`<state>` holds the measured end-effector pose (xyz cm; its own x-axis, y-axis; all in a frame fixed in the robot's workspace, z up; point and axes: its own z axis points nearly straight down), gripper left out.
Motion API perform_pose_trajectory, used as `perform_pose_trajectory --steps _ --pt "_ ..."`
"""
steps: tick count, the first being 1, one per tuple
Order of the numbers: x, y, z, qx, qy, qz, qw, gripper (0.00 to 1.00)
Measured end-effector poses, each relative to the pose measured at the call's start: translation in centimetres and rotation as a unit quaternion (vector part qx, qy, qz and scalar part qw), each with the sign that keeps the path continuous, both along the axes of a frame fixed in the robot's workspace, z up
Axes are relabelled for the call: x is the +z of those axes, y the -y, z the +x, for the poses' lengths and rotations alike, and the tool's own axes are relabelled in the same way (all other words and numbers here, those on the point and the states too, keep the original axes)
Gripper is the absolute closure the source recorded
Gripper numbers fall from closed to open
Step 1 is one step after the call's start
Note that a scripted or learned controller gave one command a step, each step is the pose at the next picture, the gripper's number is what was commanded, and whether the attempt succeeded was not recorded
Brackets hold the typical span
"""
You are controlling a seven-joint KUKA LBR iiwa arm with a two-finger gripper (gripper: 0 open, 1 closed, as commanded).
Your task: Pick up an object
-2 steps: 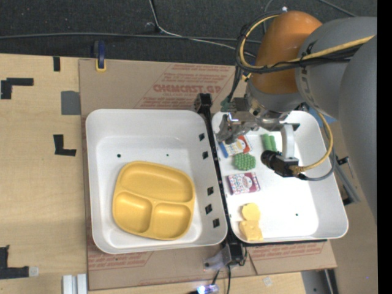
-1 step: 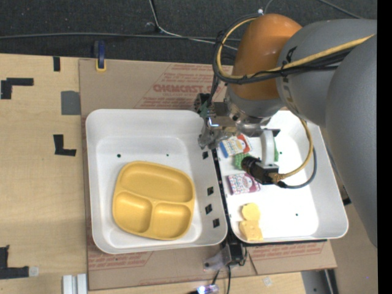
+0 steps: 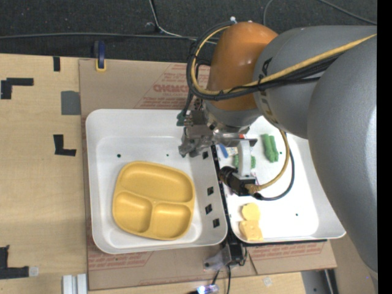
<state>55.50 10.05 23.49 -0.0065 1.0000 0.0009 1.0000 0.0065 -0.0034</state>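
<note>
End effector (image 3: 197, 141) hovers at the bins' divider, grip state unclear; centre it over the yellow divided plate (image 3: 153, 199) before descending.

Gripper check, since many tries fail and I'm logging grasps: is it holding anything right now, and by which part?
Cannot be told. The gripper sits low over the divide between the two bins, its tips hidden by its own body. The yellow tray lies untouched.

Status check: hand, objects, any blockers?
Hand low over the divider between bins. Yellow tray in left bin, untouched. Green piece and yellow pieces in right bin, arm overhead.
</note>
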Motion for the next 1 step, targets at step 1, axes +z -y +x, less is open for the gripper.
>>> perform_pose_trajectory --steps 1 --pt "0.01 0.28 0.08 -0.002 0.0 -0.0007 1.0 0.0"
